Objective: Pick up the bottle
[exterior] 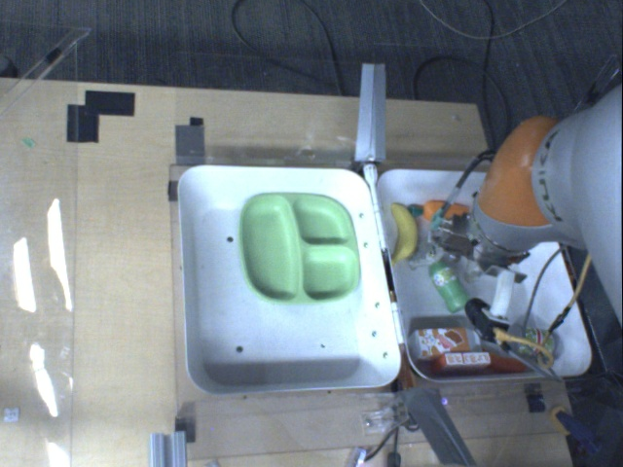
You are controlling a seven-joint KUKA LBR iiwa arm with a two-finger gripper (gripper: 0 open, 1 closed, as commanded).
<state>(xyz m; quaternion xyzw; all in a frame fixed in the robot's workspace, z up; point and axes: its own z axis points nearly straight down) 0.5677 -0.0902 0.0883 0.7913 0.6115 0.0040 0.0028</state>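
Green bottle point(448, 288) lies in the right bin point(574, 358), at six o'clock from the hand point(456, 246); its opening I cannot tell. Descend centred, avoiding the banana point(403, 232).

Robotics lab: wooden bench point(97, 290), two white bins point(204, 290), loose floor cables point(292, 17).

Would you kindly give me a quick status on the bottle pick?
Gripper low in right bin, just above green bottle. Bottle lying in bin, not lifted. Banana close left, red packet below.
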